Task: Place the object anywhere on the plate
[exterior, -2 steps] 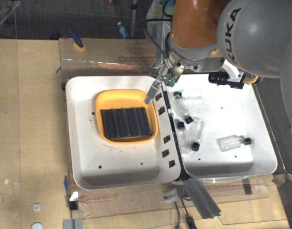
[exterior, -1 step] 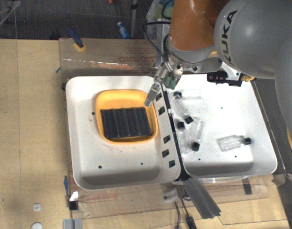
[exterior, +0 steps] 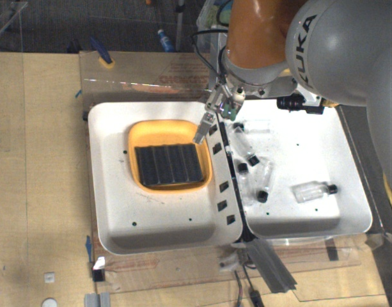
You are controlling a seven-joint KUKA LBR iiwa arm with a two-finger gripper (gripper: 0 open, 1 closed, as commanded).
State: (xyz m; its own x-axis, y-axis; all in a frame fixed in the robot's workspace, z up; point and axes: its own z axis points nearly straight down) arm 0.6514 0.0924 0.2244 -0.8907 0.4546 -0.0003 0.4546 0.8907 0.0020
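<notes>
If the arm lets go now, the bottle could miss the plate (exterior: 137, 133); I cannot tell what the jaws hold.

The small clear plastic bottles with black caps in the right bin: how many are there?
4: one far, two beside the divider, one lying right. Glare may hide more.

Bright even overhead light, glare washing out right bin (exterior: 311, 139), soft focus, faint shadows
</notes>
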